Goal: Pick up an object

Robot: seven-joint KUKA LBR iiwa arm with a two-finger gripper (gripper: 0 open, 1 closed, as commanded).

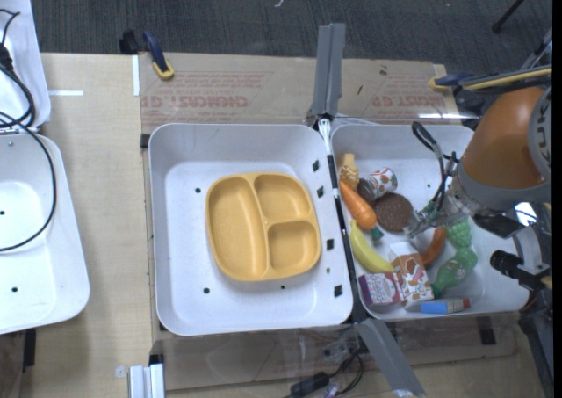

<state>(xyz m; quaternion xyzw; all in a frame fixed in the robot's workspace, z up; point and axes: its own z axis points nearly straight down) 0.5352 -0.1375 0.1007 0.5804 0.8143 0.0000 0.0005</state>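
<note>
Nearby, banana (pixel 370 251), carrot (pixel 357 204) and cookie (pixel 392 211) crowd the gripper (pixel 428 219).

A tan bench (pixel 97 115) bears two white bins (pixel 176 212) side by side.

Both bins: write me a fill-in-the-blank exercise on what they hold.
1. The left bin holds a yellow ____ with three compartments.
2. The banana lies in the ____ bin.
3. The carrot is coloured ____.
4. The end effector hangs over the ____ bin.

Missing words: plate; right; orange; right
</note>
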